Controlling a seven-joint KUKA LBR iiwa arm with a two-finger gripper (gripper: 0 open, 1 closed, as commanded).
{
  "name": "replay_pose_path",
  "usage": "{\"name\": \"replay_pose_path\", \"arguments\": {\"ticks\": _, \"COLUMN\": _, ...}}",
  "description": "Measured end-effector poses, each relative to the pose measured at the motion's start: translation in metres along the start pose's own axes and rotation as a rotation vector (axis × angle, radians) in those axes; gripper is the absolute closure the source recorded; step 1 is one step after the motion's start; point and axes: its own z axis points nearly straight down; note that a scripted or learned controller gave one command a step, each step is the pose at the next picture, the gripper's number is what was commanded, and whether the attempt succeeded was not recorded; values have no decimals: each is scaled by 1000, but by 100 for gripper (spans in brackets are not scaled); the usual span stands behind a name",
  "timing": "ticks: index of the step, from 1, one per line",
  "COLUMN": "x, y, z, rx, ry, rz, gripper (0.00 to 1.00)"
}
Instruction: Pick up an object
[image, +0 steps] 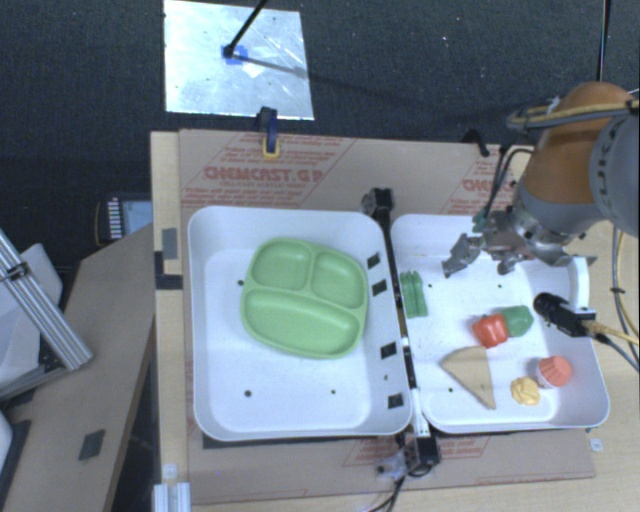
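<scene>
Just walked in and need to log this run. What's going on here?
A grey and orange arm reaches in from the right, its gripper hovering over the right bin, holding nothing visible. Below it lie a red and green toy vegetable, a tan wedge and small yellow and orange pieces. The left bin holds a green divided plate.

Even, bright overhead light, soft shadows, slightly grainy, foil sheet (238, 58) glaring.

Floor (80, 90): dark, speckled carpet
Surface (300, 165): brown board printed with red lettering, left of the jaws
Foil sheet (238, 60): shiny, lying on the floor
Aluminium rail (35, 310): far left
</scene>
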Motion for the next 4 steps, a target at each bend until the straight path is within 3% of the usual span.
{"name": "replay_pose_path", "arguments": {"ticks": 1, "x": 0, "y": 3, "z": -8, "rx": -13, "ry": -2, "rz": -2, "gripper": 0}}
{"name": "replay_pose_path", "arguments": {"ticks": 3, "x": 8, "y": 2, "z": 95, "rx": -18, "ry": -2, "rz": 1, "gripper": 0}}
{"name": "replay_pose_path", "arguments": {"ticks": 4, "x": 7, "y": 2, "z": 84, "rx": -20, "ry": -4, "rz": 0, "gripper": 100}}
